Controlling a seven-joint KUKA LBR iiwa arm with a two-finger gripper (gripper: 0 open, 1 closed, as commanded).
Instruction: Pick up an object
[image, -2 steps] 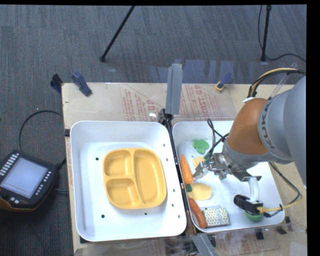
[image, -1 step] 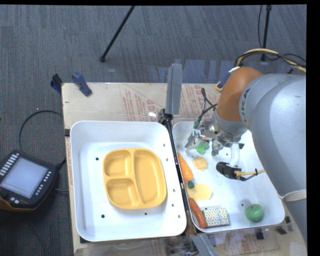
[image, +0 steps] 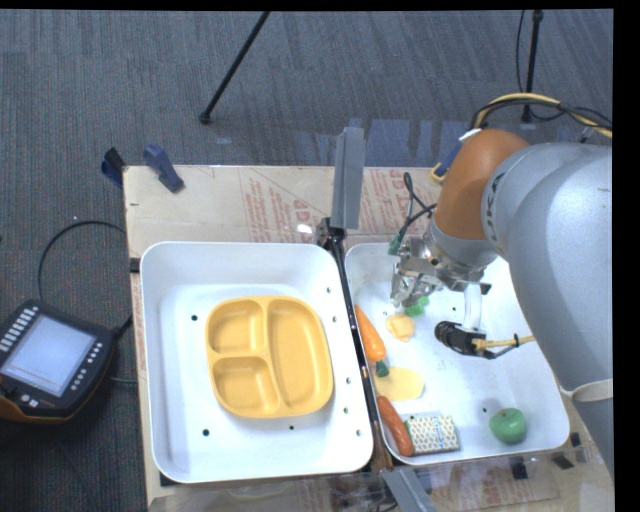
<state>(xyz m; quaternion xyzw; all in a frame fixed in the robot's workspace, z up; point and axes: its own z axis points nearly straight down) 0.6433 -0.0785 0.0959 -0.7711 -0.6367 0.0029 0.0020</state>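
The right bin (image: 540, 395) is the landmark here. The arm (image: 560, 250) comes in over its far right part, and the gripper (image: 412, 290) hangs over its far left part. Whether it is grasping or released, I cannot tell. Directly under it, a little nearer to the camera, lies a small yellow piece (image: 401, 327), with a small green piece (image: 417, 303) touching the gripper's tip. I judge the yellow piece to be the nearest target: the coming move is almost straight down. The green apple (image: 508, 425) sits in the bin's near right corner, well apart.
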